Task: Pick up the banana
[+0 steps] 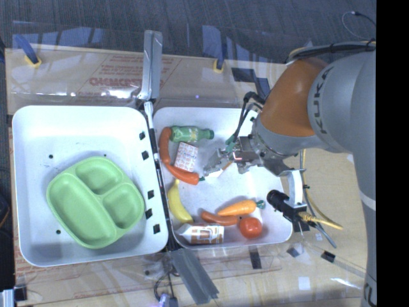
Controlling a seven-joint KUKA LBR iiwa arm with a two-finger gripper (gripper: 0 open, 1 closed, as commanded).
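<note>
Camera view: one banana (177,204), one tomato (250,226), perhaps two carrots (238,208).

The grey KUKA arm with its orange band (291,104) reaches in from the right and bends downward at the wrist. Its metal two-finger gripper (220,162) points left, low and slightly tilted; its finger state is unclear.

Two white bins (38,248) are sitting side by side. One green divided plate (96,200) is lying in the left bin. The right bin is holding one banana (177,204), two sausages (172,162), one carrot (238,207), one tomato (250,226), one green bottle (190,133), one can (203,235) and one small packet (186,156).
</note>
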